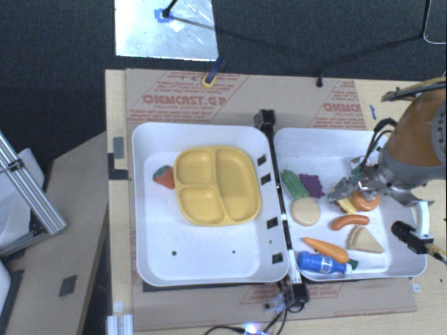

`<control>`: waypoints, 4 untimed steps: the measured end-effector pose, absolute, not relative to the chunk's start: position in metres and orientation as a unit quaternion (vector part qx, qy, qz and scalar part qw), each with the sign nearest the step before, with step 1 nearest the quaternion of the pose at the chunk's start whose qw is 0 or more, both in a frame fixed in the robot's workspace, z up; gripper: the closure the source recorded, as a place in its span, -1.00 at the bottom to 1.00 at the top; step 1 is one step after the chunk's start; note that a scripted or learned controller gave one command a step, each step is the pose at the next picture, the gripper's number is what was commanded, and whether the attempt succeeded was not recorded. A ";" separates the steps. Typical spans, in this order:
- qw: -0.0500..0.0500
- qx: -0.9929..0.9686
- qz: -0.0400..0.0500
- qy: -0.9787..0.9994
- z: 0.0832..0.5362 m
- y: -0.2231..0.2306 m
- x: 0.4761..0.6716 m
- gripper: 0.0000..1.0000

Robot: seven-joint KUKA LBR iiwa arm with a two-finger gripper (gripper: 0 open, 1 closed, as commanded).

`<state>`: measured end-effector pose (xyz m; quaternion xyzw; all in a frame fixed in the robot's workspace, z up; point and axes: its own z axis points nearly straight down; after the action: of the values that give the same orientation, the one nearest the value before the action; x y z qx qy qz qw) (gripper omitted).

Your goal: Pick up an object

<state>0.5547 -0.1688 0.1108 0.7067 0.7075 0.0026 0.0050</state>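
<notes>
The worktop (328, 96) carries two white bins side by side. The left bin (147, 257) holds a yellow divided plate (215, 185) near its middle, with a toy strawberry (164, 176) just beside the plate, toward the bin's left wall.

The right bin (328, 137) holds the rest: a blue bottle (321, 263) and a toy carrot (325, 248) along its front edge, a wedge of toy bread (364, 240) near the front right corner, a round cream biscuit (305, 211), a toy sausage (348, 221), purple grapes (311, 185) and a green vegetable (290, 183) toward the divider.

The arm (419, 142) hangs over the bin's right side, its end effector (353, 191) low over an orange round piece (365, 202) and a yellow piece (346, 205). This looks like the descent onto a target. Whether the end effector is released or clenched, I cannot tell. Next it must settle squarely on one piece and lift straight up, clear of the neighbouring sausage.
</notes>
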 end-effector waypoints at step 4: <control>0.003 0.705 0.002 0.709 0.226 -0.179 0.568 1.00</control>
<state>0.5677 -0.1790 0.2263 0.7054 0.7088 0.0018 0.0033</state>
